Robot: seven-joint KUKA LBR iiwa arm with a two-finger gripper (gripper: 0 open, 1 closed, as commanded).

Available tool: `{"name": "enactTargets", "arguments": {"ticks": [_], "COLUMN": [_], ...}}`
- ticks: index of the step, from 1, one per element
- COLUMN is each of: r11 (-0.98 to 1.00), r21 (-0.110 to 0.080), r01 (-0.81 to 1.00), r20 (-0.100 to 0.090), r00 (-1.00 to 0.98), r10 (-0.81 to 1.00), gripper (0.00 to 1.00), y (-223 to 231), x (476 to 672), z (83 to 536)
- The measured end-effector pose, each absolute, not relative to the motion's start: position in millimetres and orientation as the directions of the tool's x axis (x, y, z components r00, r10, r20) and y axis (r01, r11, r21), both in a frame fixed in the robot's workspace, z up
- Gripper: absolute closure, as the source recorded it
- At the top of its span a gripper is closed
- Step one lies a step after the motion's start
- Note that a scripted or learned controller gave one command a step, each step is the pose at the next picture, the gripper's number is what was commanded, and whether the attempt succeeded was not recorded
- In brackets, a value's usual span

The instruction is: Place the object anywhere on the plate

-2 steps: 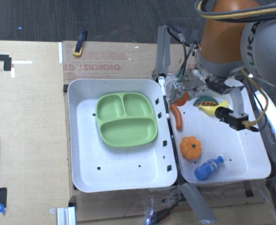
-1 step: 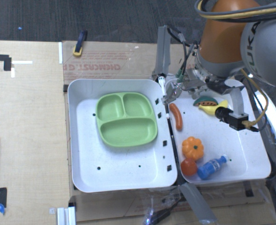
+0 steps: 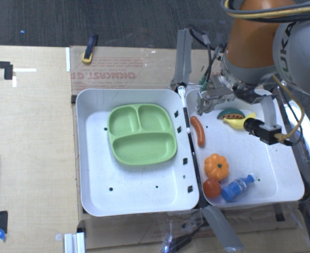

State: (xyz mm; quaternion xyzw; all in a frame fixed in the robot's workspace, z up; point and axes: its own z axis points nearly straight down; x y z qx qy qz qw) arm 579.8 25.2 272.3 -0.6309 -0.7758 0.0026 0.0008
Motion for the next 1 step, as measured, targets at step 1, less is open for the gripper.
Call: {"name": "enactTargets", "arguments": {"ticks": [1], "r11": [0.243], "r21": [-0.003], "r01": [0.97], "r20": [-0.001], "r00": [-0.243], "r10": [0.97], "gripper": [1.0], "y": [153.9], "x": [597.2], "z": [228.5]}}
